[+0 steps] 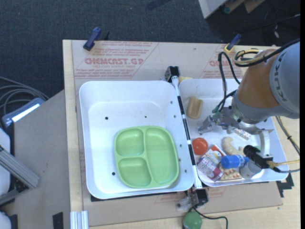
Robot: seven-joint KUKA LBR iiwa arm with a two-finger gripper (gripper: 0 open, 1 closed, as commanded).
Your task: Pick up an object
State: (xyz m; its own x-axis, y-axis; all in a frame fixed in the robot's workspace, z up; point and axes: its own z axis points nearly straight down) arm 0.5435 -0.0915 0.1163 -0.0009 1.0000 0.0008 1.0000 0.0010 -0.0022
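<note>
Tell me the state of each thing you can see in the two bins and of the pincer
Green divided tray: lying flat, upright, in the left bin.
Tan block: lying loose near the right bin's far end.
Red ball: resting by the divider.
Snack packet: lying flat at the near end.
Blue-capped item: on its side.
Pincer: low over the right bin; grip unclear.

My single fixed camera sits above the bench (138, 56), looking down at a slant on both white bins (95, 99); the arm (267, 87) enters from right.
</note>
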